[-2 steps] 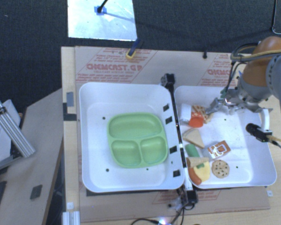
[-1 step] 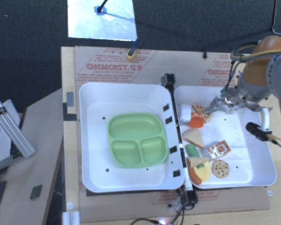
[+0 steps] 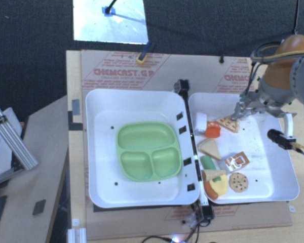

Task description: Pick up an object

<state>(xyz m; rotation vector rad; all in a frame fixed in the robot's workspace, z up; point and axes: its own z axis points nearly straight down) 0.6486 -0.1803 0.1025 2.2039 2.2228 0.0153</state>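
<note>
From my station I find the gripper point(image 3: 239, 112) low in the right bin point(image 3: 278, 186), near its rear, reaching in from the right. Its tip sits at the right end of a pizza slice point(image 3: 227, 123); I cannot tell from this angle whether it is clamped on the slice or merely beside it.

Right bin contents, working outward: just left of the pizza slice lies an orange-red piece point(image 3: 212, 131), with a small white block point(image 3: 201, 119) touching it from behind, close to the divider. Toward the front I note a tan bread wedge point(image 3: 210, 148), a green piece point(image 3: 208, 162) just below it, and a small orange-and-white packet point(image 3: 237, 161) to their right. At the front corner sit a yellow-and-red piece point(image 3: 215, 184) and a round cookie point(image 3: 238, 182) beside it.

Left bin point(image 3: 106, 110): it holds one green tray point(image 3: 148, 151) with three compartments, set roughly in the middle.

Both bins rest side by side on a printed cardboard sheet point(image 3: 124, 71).
</note>
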